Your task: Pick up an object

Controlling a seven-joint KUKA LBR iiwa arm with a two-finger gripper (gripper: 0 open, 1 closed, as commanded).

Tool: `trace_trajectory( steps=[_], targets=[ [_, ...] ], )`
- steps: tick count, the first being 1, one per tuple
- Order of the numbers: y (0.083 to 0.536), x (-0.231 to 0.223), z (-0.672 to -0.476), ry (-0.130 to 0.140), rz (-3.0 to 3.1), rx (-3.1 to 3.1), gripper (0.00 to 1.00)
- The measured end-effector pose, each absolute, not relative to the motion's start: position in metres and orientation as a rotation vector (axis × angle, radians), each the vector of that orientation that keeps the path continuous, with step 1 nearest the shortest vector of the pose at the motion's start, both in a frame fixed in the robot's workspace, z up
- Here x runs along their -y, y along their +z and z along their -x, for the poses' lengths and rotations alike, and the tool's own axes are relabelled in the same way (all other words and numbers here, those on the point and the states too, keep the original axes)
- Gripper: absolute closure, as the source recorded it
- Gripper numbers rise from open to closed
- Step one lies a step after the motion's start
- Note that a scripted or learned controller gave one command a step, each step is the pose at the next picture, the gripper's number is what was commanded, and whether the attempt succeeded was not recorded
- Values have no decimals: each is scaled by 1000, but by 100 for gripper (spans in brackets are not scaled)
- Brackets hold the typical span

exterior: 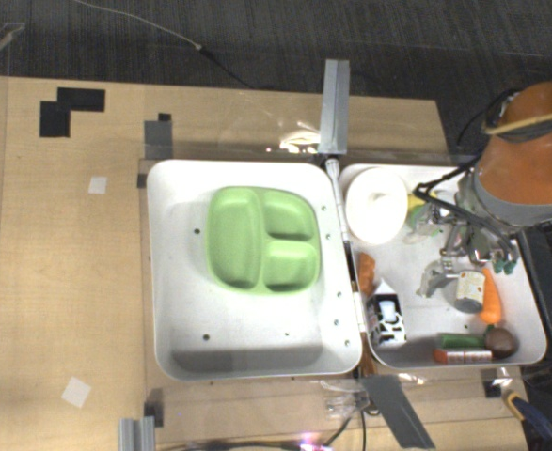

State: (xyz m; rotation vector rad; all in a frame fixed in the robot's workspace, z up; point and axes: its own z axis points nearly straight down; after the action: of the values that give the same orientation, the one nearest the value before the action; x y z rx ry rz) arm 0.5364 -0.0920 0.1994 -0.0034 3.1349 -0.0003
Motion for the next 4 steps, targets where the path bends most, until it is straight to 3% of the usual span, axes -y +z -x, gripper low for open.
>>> trace_trajectory(
  steps=[1, 2, 3, 4],
  targets=[
    [103, 184, -521, -1, 64, -3142, 0],
    [91, 204, -502, -5, 26, -3122, 0],
    [106, 203, -508, -12, 36, -3101, 100],
    [227, 204, -623, 3, -1208, -2886, 100]
  ],
)
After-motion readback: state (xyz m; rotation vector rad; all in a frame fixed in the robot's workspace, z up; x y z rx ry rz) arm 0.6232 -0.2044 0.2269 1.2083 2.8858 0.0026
